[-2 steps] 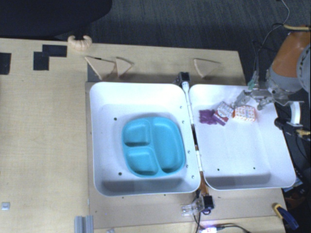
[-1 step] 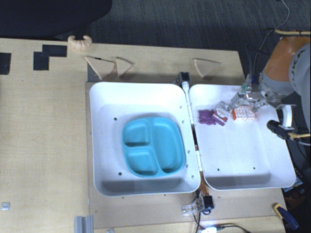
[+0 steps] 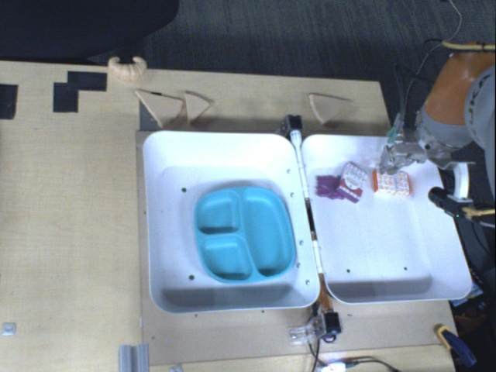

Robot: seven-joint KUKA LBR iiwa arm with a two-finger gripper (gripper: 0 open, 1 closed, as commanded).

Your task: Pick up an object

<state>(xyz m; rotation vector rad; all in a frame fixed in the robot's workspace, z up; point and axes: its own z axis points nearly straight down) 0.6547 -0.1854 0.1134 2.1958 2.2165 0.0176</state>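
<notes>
In the right bin (image 3: 387, 246) lie three small things near its far side: a purple piece (image 3: 335, 187), a pale packet with a red-and-white pattern (image 3: 356, 177), and an orange-and-white packet (image 3: 392, 184). My gripper (image 3: 391, 160) hangs low over the far right of that bin, right above the orange-and-white packet's far edge. Nothing shows between its tips. The left bin (image 3: 167, 208) holds a blue divided tray (image 3: 245, 232) with three compartments.
A black divider strip (image 3: 304, 200) runs between the two bins. The near half of the right bin is bare white floor. Cables and a connector (image 3: 325, 328) lie at the bench's front edge. The arm's orange band (image 3: 453, 84) sits at the far right.
</notes>
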